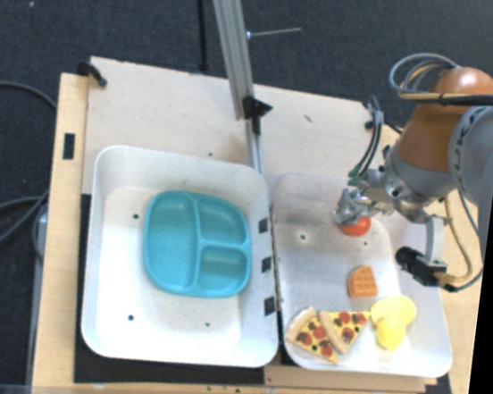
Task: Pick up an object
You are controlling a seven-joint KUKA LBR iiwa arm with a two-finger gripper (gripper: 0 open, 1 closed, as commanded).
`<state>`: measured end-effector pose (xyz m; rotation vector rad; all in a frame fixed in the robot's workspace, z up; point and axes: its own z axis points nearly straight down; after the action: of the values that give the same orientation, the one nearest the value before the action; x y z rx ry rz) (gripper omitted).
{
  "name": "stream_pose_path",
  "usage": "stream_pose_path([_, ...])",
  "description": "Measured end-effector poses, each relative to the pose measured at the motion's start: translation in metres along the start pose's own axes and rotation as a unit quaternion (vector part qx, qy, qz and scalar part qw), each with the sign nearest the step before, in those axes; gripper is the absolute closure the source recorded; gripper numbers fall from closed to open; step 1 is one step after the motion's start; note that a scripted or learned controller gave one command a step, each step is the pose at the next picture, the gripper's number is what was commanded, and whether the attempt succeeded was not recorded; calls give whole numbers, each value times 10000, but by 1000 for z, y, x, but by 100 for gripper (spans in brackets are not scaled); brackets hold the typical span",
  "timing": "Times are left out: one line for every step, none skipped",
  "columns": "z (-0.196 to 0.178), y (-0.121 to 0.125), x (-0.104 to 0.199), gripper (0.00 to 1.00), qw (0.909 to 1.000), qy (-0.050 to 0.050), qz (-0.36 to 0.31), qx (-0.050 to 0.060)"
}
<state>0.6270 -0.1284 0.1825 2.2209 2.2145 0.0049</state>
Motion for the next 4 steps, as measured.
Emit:
stream_pose_path([-45, 4, -5, 100, 10000, -2, -14, -1])
stream_pose_path([-98, -1, 1, 100, 10000, 0, -30, -6])
stream_pose_path([-96, -25, 41, 100, 10000, 9, -39, 27])
stream_pose_path([-96, -45, 94, 100, 10000, 14, -50, 25])
